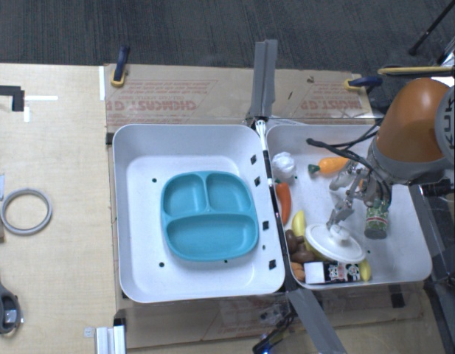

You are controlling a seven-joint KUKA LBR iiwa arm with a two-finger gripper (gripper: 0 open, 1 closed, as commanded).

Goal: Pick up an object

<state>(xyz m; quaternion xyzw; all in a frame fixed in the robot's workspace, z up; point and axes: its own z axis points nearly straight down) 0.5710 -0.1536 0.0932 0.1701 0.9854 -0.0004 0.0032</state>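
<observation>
The right bin (411, 260) holds a jumble of items. My gripper (344, 206) hangs over its middle, just above a white disc-shaped lid (335, 245). A small green-labelled can (376, 220) stands right beside the gripper on its right. An orange carrot (332, 165) lies behind the gripper, and a white crumpled object (283, 165) sits at the bin's back left. A red-orange carrot (284, 200) and a yellow fruit (299, 222) lie along the left wall. I see nothing lifted off the bin floor.
A teal divided plate (209, 215) lies in the left bin (131, 198). Brown items (301, 254), a black-and-white box (330, 273) and a yellow piece (366, 271) crowd the right bin's front. A grey tape ring (23, 211) lies on the bench at left.
</observation>
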